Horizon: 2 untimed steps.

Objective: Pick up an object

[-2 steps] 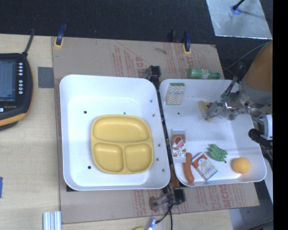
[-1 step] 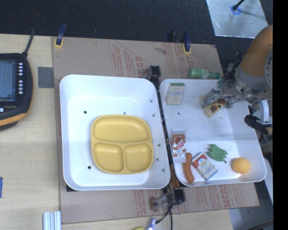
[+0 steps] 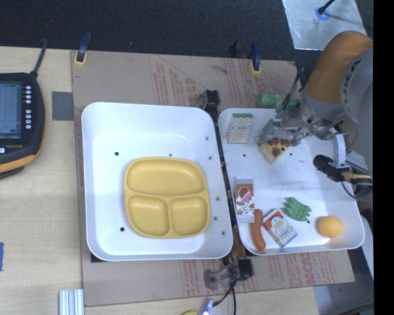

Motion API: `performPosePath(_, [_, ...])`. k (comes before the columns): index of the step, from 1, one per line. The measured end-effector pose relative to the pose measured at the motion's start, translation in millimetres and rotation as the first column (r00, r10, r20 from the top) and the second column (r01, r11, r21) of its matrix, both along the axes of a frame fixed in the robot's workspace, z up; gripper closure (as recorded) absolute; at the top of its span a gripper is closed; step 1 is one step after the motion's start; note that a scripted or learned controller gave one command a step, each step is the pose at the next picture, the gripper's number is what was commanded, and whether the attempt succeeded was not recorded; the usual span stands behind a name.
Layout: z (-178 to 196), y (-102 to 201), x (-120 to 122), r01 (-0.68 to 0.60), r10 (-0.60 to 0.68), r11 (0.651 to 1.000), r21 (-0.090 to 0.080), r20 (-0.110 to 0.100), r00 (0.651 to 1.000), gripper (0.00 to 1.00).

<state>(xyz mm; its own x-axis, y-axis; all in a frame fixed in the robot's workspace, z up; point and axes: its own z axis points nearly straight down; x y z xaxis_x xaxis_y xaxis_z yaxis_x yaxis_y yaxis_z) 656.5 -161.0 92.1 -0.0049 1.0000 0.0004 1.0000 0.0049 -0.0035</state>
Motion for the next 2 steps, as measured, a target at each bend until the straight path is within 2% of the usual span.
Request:
performPosePath(1, [15.4, -1.6, 2.7, -0.002, 0.002, 1.0, -0.002, 0.007, 1.0, 1.0])
performPosePath(2, [-0.7, 1.2, -47.5, 0.001, -0.001, 1.0, -0.001, -0.001, 1.0, 1.0])
